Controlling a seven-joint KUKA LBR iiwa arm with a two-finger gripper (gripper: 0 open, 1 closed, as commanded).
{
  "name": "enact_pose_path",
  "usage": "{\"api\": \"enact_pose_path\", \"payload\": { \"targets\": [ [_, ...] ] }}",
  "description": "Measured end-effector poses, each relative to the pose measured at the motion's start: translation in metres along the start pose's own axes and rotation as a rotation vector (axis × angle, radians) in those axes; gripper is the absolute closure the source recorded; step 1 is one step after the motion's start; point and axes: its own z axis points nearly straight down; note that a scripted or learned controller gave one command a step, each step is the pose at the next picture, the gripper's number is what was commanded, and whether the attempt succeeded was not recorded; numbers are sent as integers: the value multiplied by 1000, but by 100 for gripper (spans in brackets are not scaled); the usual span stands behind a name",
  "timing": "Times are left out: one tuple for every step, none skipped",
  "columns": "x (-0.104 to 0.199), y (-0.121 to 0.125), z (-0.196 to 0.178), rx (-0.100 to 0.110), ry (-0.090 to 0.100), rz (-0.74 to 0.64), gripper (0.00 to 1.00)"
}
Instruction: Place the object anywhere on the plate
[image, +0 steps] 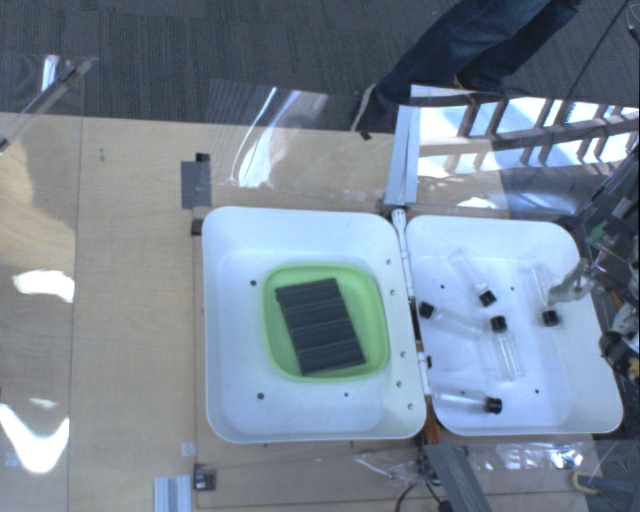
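Notably, the gripper (572, 288) was only partly visible at the right edge of the right bin (560, 420); a pale metallic part reached in over the bin's rim, and the arm behind it was cut off by the frame. Whether it was open or closed could not be told, and nothing could be seen held by it.

Clear vials (505, 352) with black caps lay scattered in the right bin. They were transparent against the white floor and hard to make out; five black caps were counted, though the vial bodies could be traced with confidence for only some of them. One vial lay near the bin's front edge, its cap pointing right.

One green plate (373, 300) sat in the left bin (230, 400), roughly central. One dark ribbed rectangular block (319, 326) rested on the plate, tilted slightly against the bin's sides.

Two bins were counted, side by side and touching along a central seam, on the wooden surface (100, 300). Glare patches obscured parts of the surface at left.
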Motion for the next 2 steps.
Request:
{"api": "enact_pose_path", "payload": {
  "targets": [
    [-3,3,-42,-5,0,80,0],
    [2,-1,-14,-2,0,112,0]
  ]
}}
